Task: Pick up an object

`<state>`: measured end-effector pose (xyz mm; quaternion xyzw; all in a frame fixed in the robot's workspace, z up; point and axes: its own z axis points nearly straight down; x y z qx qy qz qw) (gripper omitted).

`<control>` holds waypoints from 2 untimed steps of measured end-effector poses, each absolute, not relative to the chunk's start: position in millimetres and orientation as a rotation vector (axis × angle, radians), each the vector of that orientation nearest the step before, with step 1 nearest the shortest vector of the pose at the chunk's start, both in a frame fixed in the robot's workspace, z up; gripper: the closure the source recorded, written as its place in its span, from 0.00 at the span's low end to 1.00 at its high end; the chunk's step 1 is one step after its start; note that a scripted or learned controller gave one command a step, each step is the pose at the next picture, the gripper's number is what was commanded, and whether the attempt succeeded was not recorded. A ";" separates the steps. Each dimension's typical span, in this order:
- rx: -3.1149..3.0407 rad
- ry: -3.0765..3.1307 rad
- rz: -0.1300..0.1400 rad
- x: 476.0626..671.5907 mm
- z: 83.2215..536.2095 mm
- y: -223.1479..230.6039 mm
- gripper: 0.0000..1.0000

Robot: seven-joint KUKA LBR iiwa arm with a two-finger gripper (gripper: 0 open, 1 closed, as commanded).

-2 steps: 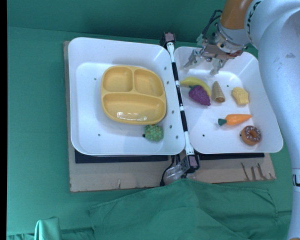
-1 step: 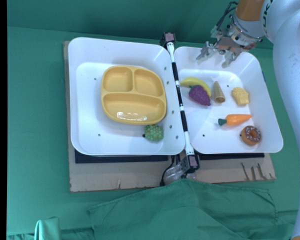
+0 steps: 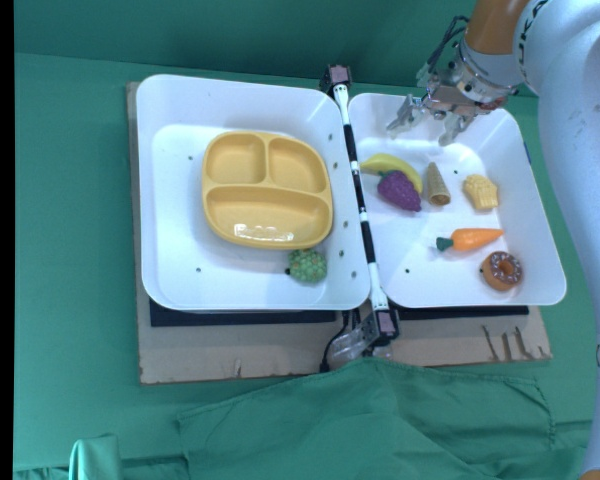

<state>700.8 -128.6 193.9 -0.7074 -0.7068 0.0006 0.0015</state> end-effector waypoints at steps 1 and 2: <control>-2.207 -2.215 -0.013 701.6 205.2 -120.3 1.00; -2.227 -2.232 -0.016 684.6 288.0 -77.7 1.00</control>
